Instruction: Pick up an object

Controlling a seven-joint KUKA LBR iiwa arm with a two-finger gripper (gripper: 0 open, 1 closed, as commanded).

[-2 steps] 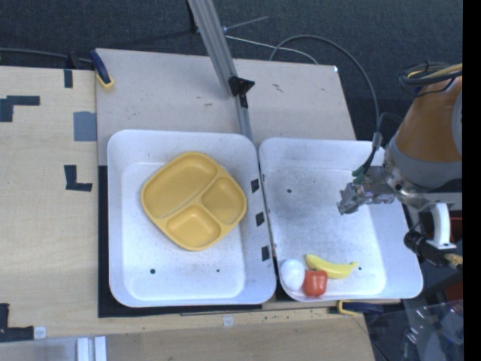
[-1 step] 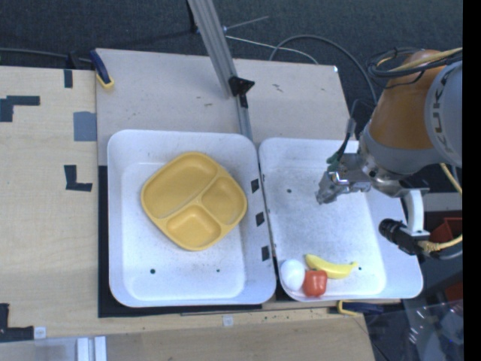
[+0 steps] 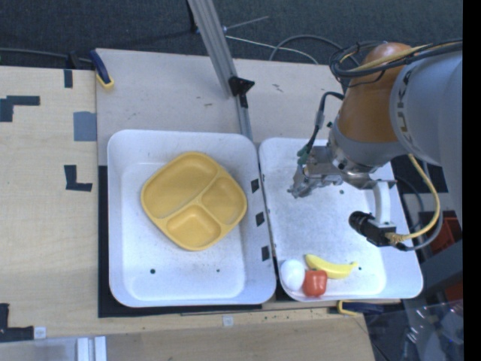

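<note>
Right now we see the grey arm's two-finger gripper (image 3: 299, 188) poised over the upper-left part of the right-hand shallow white bin (image 3: 289, 224), above bare speckled floor, with nothing visible between its fingers; whether they stand open or closed we cannot tell from this slanted view. The things we could pick up lie together at the bin's near edge — a curved yellow plastic banana (image 3: 331, 265), a small red plastic pepper-like piece (image 3: 316, 283) and a round white ball (image 3: 291, 274), the three touching or nearly so. From the gripper they lie toward the bottom of the view and slightly to its right, well apart from it, so we judge the coming move must carry the wrist down the length of the bin toward that near wall. The banana's long axis runs roughly left to right across the view, tilting a little — we would expect a grasp to close across it, along the bin's length. Crowding is the risk: the ball and red piece sit just beside it. The yellow three-compartment plastic plate (image 3: 194, 200) rests in the left-hand white bin (image 3: 120, 201), away from this work.
</note>
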